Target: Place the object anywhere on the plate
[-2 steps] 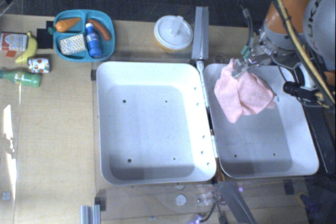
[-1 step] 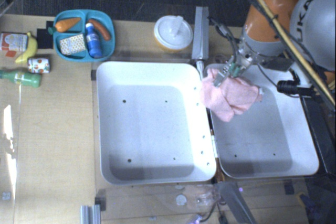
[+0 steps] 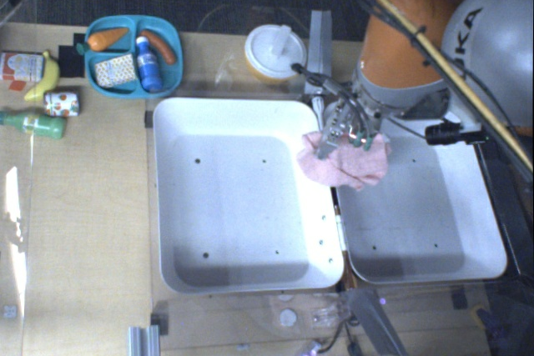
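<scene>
A crumpled pink cloth (image 3: 355,165) hangs over the seam between the two white bins, covering part of both rims. My gripper (image 3: 344,137) comes in from the right above it, and its fingers (image 3: 327,142) are sunk into the top of the cloth, shut on it. The cloth bunches up toward the fingers. The blue divided plate (image 3: 169,42) sits off the bins at the far left of the bench. It carries a toy carrot (image 3: 108,38), a blue bottle (image 3: 148,64) and other toy food.
The left bin (image 3: 234,196) and right bin (image 3: 425,213) lie side by side. A white lidded cup (image 3: 273,51) stands behind the left bin. A banana (image 3: 43,77), a small can (image 3: 61,103) and a green bottle (image 3: 33,124) lie at the bench's left edge.
</scene>
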Tool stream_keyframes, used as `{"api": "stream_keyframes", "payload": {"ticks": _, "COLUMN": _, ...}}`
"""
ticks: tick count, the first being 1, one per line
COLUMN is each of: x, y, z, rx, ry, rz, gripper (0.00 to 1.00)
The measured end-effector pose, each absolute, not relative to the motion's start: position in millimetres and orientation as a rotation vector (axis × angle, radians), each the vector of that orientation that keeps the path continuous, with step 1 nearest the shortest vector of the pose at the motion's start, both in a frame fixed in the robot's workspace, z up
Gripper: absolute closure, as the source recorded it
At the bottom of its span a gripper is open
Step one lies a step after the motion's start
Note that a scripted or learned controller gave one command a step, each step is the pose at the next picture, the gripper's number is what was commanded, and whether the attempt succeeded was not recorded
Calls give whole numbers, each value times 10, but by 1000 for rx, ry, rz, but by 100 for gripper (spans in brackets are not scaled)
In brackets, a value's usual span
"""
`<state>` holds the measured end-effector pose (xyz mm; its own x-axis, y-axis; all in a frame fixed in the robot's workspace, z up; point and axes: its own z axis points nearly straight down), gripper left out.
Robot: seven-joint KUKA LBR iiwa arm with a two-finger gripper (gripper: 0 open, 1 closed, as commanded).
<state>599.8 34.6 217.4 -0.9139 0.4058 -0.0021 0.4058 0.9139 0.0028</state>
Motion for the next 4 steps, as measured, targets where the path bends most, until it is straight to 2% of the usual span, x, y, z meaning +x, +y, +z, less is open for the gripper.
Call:
{"api": "stream_keyframes", "payload": {"ticks": 1, "x": 5747, "y": 889, "z": 2237, "rx": 29, "ry": 3138, "rz": 4, "gripper": 100}}
{"api": "stream_keyframes", "payload": {"ticks": 3, "x": 5176, "y": 1821, "z": 2275, "rx": -5, "ry": 3139, "rz": 4, "gripper": 100}}
{"api": "stream_keyframes", "payload": {"ticks": 4, "x": 5180, "y": 1819, "z": 2280, "rx": -4, "ry": 3138, "rz": 4, "gripper": 0}}
